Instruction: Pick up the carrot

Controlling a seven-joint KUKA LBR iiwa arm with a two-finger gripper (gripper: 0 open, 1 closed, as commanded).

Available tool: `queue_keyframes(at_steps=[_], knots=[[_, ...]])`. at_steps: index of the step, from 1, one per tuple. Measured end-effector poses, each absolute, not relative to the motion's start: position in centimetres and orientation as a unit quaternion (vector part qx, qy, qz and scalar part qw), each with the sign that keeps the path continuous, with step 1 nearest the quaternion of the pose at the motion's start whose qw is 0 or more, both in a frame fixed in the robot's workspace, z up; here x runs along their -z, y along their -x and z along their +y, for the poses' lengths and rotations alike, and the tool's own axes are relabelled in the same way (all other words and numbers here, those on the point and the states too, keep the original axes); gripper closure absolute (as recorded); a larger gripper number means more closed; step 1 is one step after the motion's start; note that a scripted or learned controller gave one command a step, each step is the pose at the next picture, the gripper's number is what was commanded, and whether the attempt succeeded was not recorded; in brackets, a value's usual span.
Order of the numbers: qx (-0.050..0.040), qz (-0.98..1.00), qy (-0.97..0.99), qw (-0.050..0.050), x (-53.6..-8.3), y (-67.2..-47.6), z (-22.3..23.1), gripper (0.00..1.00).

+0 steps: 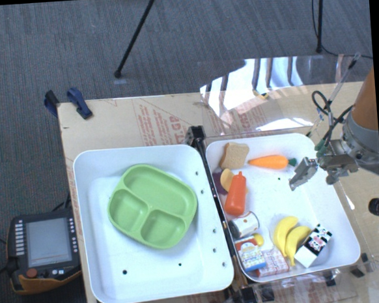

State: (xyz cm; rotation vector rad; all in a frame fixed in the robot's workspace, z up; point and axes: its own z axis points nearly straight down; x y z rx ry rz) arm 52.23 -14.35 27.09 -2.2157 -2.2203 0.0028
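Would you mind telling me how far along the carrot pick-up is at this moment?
Done: the end effector has been brought over the right bin, right of the carrot. In hand: nothing; its fingers are spread apart with no object between them. Left: the carrot lies flat on the bin floor near the far wall, beside the bread slice, so closing in, gripping and lifting remain.

the arm (370,117) is running off the right edge, its upper links cut off. the small cartons (255,255) in the right bin's (349,223) near corner are showing labels too small to read, one partly overlapping another.
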Motion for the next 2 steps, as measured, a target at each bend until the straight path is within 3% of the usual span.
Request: queue_keyframes(at_steps=[1, 2], knots=[[0.0, -0.695, 0.719, 0.001, -27.9, -57.7, -15.4, 0.0], [-0.0043, -0.682, 0.731, 0.007, -17.6, -62.5, -15.7, 0.0]])
